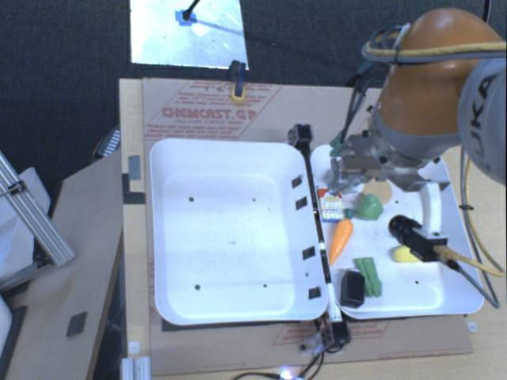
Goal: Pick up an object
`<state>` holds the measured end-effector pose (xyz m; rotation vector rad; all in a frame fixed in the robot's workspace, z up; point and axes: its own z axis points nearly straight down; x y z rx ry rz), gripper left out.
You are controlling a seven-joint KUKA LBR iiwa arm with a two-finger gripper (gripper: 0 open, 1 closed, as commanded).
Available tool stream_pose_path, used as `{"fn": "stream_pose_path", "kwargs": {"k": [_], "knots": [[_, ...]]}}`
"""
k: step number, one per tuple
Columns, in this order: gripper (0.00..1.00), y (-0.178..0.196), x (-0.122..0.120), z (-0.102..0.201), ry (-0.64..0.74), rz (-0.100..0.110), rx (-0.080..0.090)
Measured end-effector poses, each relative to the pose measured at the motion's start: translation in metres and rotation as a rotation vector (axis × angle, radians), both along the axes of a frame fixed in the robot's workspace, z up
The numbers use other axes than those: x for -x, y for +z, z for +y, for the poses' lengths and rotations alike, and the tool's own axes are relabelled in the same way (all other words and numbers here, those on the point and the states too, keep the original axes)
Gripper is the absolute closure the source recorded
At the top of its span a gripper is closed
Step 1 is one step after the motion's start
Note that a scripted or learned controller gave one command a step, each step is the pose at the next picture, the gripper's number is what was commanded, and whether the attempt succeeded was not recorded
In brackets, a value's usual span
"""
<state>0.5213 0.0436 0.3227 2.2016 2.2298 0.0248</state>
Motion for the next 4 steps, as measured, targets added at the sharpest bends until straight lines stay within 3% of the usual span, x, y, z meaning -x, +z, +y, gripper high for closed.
{"fn": "stream_pose_path", "kwargs": {"k": [1, 2, 3, 4], "knots": [[1.0, 0.039, 0.011, 0.104, 0.002, 0.011, 0.001], [1.0, 0.015, 0.007, 0.169, -0.002, 0.017, 0.003], [1.0, 0.051, 0.036, 0.192, -0.004, 0.013, 0.002], [1.0, 0.078, 0.035, 0.184, -0.007, 0.013, 0.003]]}}
